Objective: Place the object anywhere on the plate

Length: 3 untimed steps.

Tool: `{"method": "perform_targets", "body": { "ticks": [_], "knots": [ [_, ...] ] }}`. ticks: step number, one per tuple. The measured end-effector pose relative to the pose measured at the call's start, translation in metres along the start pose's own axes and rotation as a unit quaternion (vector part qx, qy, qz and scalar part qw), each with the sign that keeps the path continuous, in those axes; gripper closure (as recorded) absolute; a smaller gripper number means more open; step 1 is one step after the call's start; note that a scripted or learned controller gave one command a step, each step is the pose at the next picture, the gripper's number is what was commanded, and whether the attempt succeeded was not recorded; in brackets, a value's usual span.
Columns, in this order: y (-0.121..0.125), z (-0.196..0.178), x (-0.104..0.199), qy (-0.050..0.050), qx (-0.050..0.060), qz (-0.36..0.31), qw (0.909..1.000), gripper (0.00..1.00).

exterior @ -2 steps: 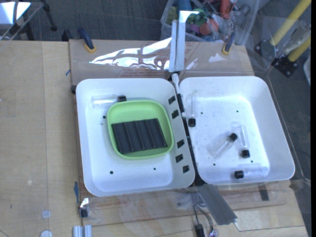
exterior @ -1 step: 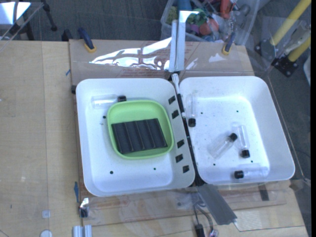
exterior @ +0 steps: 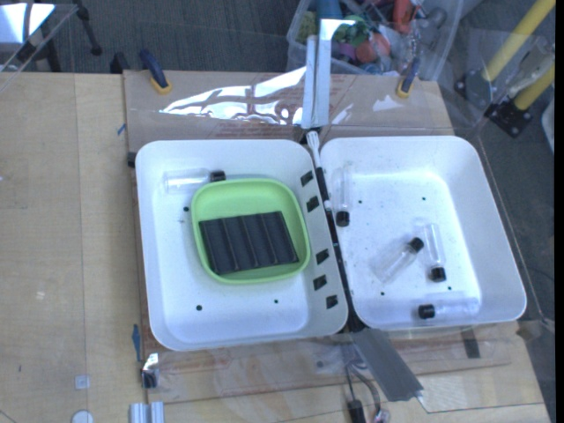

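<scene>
On the desk, the right bin holds a capped vial by its near wall and two more vials mid-floor. In the left bin the black ridged block lies flat on the green plate — well inside its rim. Another vial lies behind the plate. Beyond stands a clear box of coloured bits. The claw's state — I cannot tell.

**A robotics lab bench**

This looks like a lab test station. A plywood table carries two shallow white bins fixed side by side, clear vials lie in the right one, a clear tub of mixed coloured objects sits behind, and cables trail at the front edge.
</scene>
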<state>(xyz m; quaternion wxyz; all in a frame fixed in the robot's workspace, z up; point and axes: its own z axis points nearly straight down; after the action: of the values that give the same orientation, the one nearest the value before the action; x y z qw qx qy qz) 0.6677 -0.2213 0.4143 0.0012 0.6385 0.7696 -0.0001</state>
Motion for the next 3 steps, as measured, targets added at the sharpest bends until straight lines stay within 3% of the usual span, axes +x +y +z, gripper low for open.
{"method": "perform_targets", "body": {
  "ticks": [3],
  "knots": [
    [0.0000,0.0000,0.0000,0.000,0.000,0.000,1.0000,0.00]
  ]
}}
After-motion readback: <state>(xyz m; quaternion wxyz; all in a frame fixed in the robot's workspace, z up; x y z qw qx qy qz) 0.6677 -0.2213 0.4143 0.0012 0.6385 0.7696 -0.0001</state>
